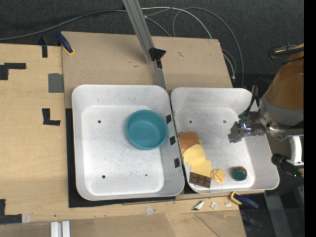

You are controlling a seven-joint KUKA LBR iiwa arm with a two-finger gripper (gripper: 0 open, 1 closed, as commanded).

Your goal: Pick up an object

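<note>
From above, the bench carries two shallow white plastic bins side by side, the left bin (94,181) and the right bin (212,100). A round teal plastic bowl (146,129) sits upright in the left bin, toward its right half. In the right bin, along its left and near side, lie a tan bread-like block (187,139), a pale yellow flat slice (196,157) overlapping just below it, a brown chocolate-like square (200,180) touching the slice's lower edge, a small yellow lump (217,176) just beside the square, and a small dark green ball with a red patch (239,173) near the bin's near right corner. The grey arm with its orange band (289,85) reaches in from the right, and its two-finger gripper (238,132) hangs over the right bin's right half, apart from every object; whether its fingers are spread or closed cannot be told, and nothing is seen between them.
</note>
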